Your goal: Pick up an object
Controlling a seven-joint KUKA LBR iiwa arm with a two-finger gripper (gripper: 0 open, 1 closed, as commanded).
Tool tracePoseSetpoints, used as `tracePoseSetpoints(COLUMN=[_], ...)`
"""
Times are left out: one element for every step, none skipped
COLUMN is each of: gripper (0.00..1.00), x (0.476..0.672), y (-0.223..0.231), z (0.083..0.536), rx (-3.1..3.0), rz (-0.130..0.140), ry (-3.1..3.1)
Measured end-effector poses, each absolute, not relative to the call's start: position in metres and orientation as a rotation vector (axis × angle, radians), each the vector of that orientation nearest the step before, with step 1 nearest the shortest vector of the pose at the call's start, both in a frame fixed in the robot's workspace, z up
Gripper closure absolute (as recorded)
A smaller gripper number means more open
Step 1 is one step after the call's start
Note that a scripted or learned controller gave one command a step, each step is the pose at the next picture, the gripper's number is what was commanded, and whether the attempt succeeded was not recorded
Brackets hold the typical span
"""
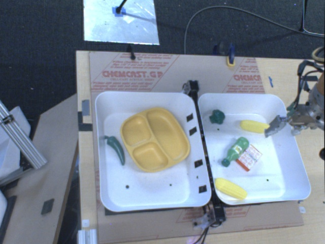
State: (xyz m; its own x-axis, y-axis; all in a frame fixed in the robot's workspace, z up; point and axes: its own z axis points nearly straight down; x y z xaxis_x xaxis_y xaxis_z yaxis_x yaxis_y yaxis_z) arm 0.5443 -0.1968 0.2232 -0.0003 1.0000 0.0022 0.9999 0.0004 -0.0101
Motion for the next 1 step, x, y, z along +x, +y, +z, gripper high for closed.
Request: tracePoseSetpoints(gripper=[0.00], x=[0.5471], y=[-0.1963], z=[0.2296], rx=[-2.218], rz=[-0.001], ry=[-2.227])
